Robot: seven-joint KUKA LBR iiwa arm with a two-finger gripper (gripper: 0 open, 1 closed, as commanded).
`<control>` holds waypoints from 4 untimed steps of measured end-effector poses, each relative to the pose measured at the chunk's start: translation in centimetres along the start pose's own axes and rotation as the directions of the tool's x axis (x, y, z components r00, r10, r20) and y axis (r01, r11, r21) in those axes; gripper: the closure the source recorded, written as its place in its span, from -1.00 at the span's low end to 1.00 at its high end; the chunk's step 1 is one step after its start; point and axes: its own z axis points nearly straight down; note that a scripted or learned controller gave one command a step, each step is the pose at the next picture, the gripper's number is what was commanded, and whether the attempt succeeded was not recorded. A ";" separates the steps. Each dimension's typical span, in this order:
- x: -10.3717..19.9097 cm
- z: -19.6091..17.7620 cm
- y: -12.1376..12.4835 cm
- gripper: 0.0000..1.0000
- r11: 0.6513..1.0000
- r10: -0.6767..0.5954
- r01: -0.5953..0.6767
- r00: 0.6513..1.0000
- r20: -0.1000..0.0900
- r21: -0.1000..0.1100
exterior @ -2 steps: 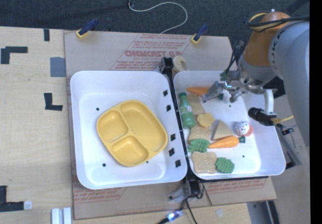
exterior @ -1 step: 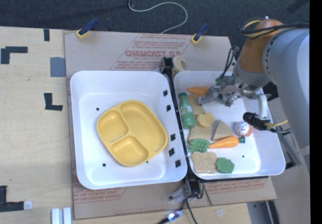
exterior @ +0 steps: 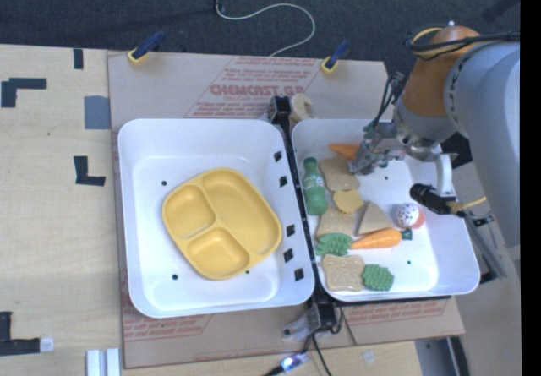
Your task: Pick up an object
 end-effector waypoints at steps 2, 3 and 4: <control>0.0 -10.4 1.4 1.00 1.000 0.002 -0.002 1.000 0.005 -0.002; 0.1 -12.9 1.5 1.00 1.000 0.002 -0.002 1.000 0.004 0.001; 5.4 -13.8 0.6 1.00 1.000 -0.002 0.002 1.000 0.002 0.004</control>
